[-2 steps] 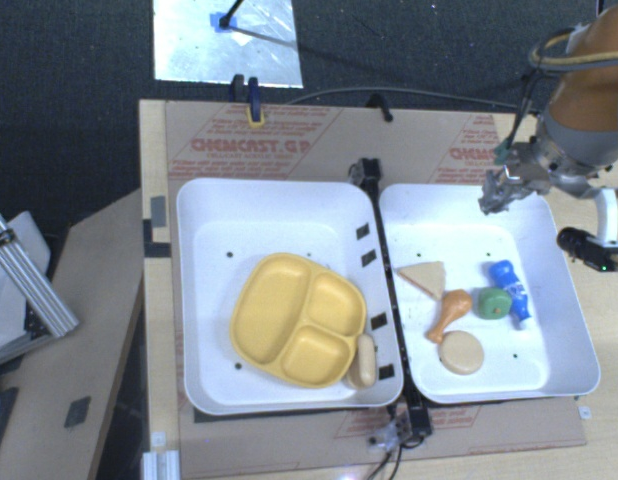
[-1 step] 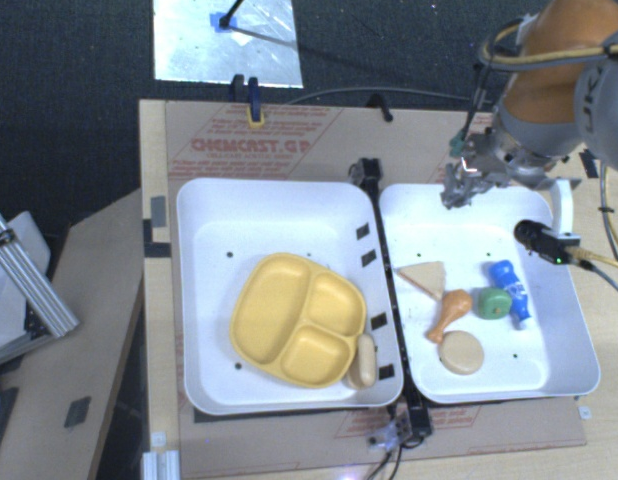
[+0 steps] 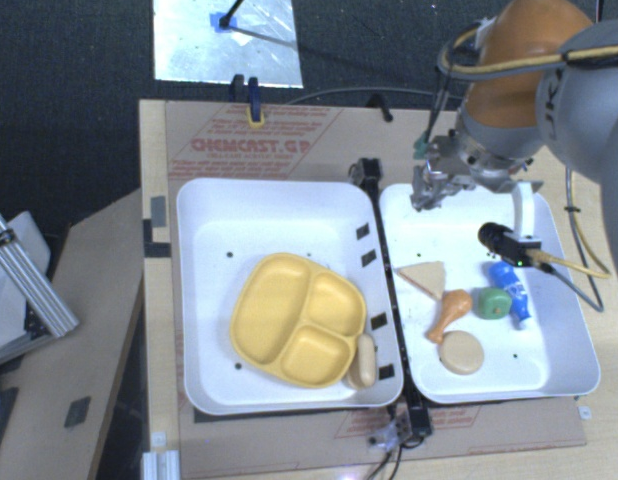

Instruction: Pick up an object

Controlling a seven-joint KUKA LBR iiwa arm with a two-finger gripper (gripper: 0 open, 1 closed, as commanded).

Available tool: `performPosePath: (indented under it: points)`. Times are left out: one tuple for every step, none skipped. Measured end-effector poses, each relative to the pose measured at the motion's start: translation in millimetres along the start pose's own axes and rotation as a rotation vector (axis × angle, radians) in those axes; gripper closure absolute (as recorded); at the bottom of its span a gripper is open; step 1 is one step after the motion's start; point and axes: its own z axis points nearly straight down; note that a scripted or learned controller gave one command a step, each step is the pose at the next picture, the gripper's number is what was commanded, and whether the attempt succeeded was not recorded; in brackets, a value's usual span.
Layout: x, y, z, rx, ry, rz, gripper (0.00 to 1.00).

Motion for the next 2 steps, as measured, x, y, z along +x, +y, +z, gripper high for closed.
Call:
performPosePath:
  points:
    - [43.9,2.7,-1.0,-0.001,0.000,0.000,1.00]
    - [98.7,3.0,-6.8,-0.001,0.001,-0.001,1.00]
